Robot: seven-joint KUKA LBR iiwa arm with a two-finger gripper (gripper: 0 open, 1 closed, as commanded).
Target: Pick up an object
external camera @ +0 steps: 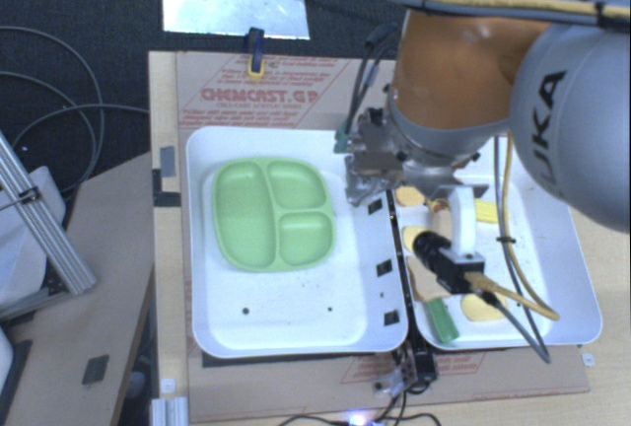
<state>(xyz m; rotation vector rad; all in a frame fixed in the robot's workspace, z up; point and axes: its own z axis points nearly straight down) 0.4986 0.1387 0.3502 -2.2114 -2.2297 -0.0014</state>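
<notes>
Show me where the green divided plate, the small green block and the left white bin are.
green divided plate (271, 214), camera view, middle of the plate.
small green block (442, 321), camera view, its top face.
left white bin (286, 316), camera view, bare floor near the front.

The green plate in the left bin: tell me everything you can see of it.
The green plate is pale green, smooth like plastic, with rounded corners and three compartments: one long on the left, two smaller on the right. It lies flat, slightly turned, in the upper middle of the left bin. Its compartments look empty, and nothing else touches it.

Small yellow pieces (485, 213) and a green block (441, 320), flat in right bin (577, 301)
</notes>
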